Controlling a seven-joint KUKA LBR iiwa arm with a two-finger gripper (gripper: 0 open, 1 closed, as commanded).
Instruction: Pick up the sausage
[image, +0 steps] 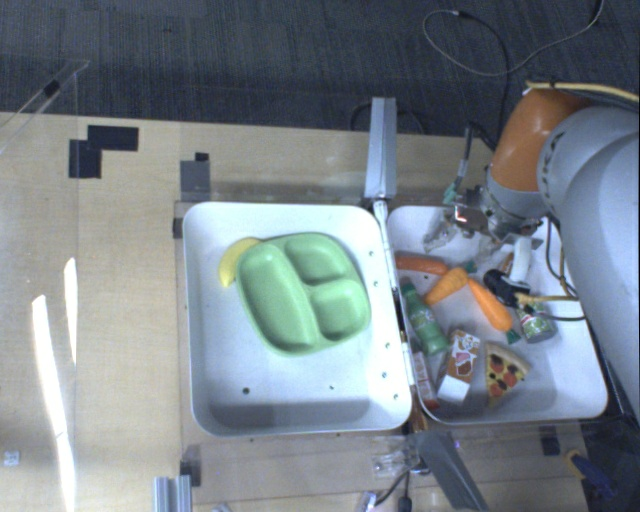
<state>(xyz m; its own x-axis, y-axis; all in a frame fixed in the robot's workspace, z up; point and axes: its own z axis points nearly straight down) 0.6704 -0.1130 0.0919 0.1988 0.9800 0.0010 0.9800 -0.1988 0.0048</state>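
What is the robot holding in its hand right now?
It cannot be told. The gripper hangs over the back of the right bin, and nothing shows in its grip. The sausage lies on the bin floor just below it in the view.

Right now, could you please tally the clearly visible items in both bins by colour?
Green: 2, the tray and the bottle
Orange: 3, the sausage and two carrots
Yellow: 1, the banana
Total: 6
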